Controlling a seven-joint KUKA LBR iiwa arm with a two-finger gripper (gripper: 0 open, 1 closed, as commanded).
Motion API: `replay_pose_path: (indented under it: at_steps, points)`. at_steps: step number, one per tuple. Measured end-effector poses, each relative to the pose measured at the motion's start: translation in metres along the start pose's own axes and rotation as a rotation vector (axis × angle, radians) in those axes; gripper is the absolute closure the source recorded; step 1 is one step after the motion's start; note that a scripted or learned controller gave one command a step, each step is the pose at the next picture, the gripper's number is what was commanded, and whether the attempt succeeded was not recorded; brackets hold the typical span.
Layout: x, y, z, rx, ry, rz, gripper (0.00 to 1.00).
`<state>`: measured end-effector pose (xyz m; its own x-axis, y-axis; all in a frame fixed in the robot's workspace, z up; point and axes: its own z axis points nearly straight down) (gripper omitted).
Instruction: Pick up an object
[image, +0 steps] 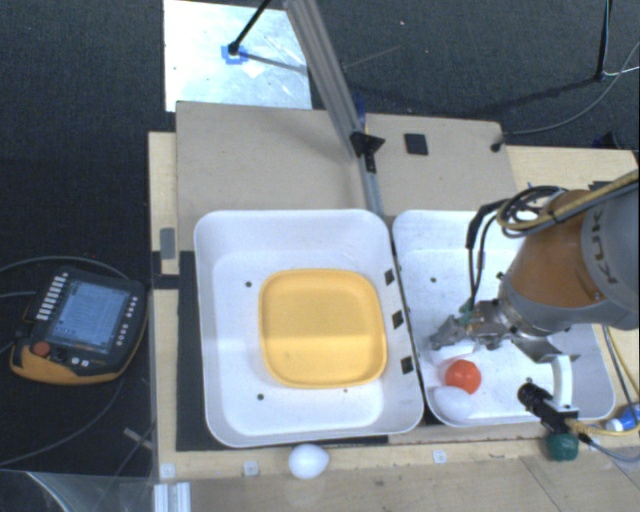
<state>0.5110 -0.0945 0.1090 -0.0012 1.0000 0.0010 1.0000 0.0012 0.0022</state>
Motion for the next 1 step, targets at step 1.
replay_pose_path:
  at_steps: [1]
  points:
    - [-0.0014,0.001,-0.012,-0.004,-0.002,0.001,1.0]
